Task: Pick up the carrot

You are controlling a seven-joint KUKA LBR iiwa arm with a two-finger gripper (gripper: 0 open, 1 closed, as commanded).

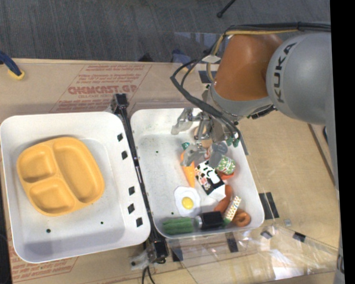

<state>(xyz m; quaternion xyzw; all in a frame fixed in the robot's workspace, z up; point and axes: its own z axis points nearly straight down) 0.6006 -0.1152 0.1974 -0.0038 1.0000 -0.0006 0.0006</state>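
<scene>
The carrot (188, 171) is a small orange piece lying in the right bin (157, 169), near its middle, next to a black-and-white cow-patterned toy (209, 178). My gripper (205, 149) hangs low over the bin, just above and to the right of the carrot. Its fingers stand apart, and the left fingertip (191, 151) sits right at the carrot's upper end. Nothing shows between the fingers. The wrist hides part of the bin's back.
Several toys crowd the right bin's front right: a fried egg (186, 200), a green cucumber (179, 225), a black block (211, 220), a red sausage (229, 192), a green-and-red piece (226, 165). The left bin (28, 241) holds a yellow divided plate (60, 174).
</scene>
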